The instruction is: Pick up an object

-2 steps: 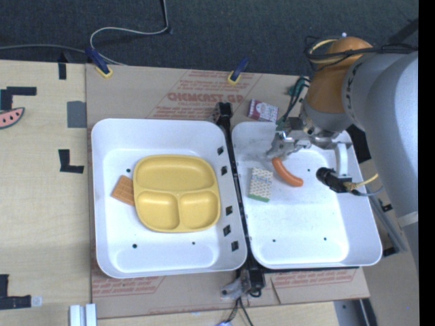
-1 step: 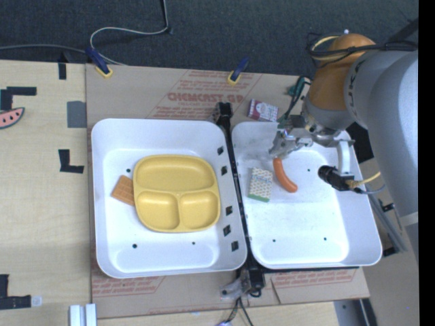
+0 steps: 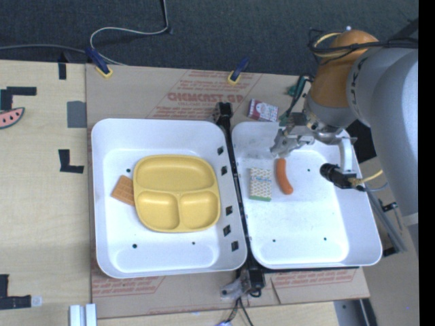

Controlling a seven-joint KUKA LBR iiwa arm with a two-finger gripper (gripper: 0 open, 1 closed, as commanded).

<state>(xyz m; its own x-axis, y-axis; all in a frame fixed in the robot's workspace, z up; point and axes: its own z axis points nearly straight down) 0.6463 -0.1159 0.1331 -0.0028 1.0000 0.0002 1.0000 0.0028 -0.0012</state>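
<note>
gripper (image 3: 280, 149) low over right bin (image 3: 353, 240), grip state unclear | carrot (image 3: 283, 176) just below it on bin floor, sponge (image 3: 260, 183) beside | arm placed for carrot pick, likely | tray (image 3: 178, 191) in left bin (image 3: 112, 138)

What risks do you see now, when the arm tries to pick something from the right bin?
1. The gripper hangs over the orange sausage's upper end, so a grasp there may tip it or let it slip.
2. The green-white sponge lies close beside the sausage and might get pushed.
3. The descent is near the right bin's back wall; contact seems possible.
</note>
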